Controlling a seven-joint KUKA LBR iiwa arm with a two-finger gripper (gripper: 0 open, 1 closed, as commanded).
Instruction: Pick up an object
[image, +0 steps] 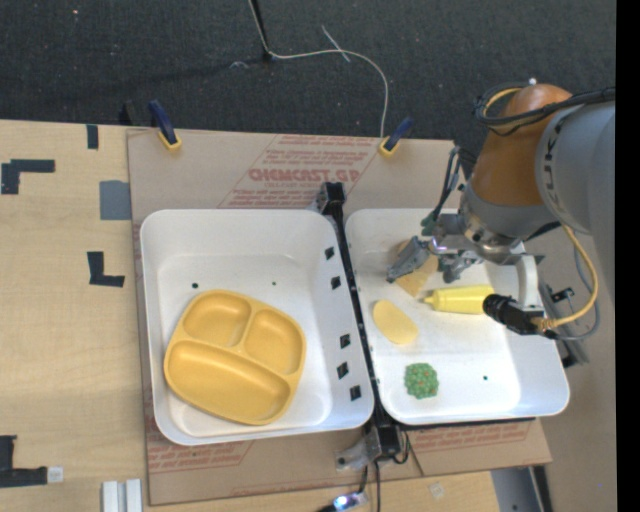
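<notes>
Your bench carries two white bins side by side on cardboard: the left bin (160, 250) holds a yellow divided plate (235, 355), and the right bin (500, 390) holds a pale yellow oval piece (395, 322), a green ball (421, 380) and a yellow bottle (460, 299). Your gripper (432, 264) hangs low over the right bin's far part, fingers spread apart with nothing between them, near a tan piece (414, 282) beside the bottle.
</notes>
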